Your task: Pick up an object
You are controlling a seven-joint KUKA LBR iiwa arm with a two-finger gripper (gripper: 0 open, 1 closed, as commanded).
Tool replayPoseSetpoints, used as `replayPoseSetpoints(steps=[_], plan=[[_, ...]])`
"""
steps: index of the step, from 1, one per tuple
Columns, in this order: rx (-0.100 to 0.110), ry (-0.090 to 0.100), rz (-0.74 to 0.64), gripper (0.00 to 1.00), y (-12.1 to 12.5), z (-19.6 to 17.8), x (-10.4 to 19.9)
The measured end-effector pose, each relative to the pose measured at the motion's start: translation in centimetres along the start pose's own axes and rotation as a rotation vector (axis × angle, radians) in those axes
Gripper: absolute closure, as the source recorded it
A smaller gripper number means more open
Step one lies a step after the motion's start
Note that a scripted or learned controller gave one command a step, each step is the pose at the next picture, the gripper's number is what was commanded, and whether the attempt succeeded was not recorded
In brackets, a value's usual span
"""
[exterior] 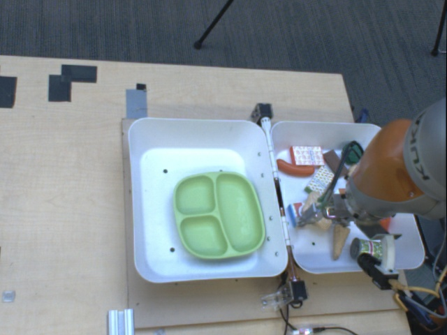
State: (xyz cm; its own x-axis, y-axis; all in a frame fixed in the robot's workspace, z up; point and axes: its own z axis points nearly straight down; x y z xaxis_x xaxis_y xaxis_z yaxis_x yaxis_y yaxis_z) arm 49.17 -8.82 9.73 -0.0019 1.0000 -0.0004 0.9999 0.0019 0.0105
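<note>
The right bin (412,253) holds several small objects. A red and white box (306,155) lies at its far side, with a red sausage (293,167) just in front of it. A green-speckled piece (320,180) and a dark long-handled utensil (334,175) lie mid-bin. A tan cone (340,239) and a small bottle with a green label (374,248) sit near the front. My gripper (314,213) is low in the bin over a blue and red item (295,210), left of the cone. The orange wrist band (384,162) hides the bin's right part.
The left bin (150,187) holds a light green divided plate (219,215). A metal divider (276,187) runs between the two bins. Cables and a clip (290,295) lie at the bench's front edge. Dark markers (70,81) sit on the bench at far left.
</note>
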Motion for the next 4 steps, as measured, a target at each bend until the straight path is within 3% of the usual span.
replayPoseSetpoints(steps=[1, 2, 3, 4], plan=[[-0.003, 0.003, -0.002, 1.0, 0.2, -1.1, 0.2], [-0.002, 0.003, -0.002, 0.0, 0.2, -1.1, 0.2], [-0.006, 0.004, -0.003, 1.0, 0.3, -2.1, 0.3], [-0.005, 0.004, -0.004, 0.0, 0.3, -2.1, 0.3]])
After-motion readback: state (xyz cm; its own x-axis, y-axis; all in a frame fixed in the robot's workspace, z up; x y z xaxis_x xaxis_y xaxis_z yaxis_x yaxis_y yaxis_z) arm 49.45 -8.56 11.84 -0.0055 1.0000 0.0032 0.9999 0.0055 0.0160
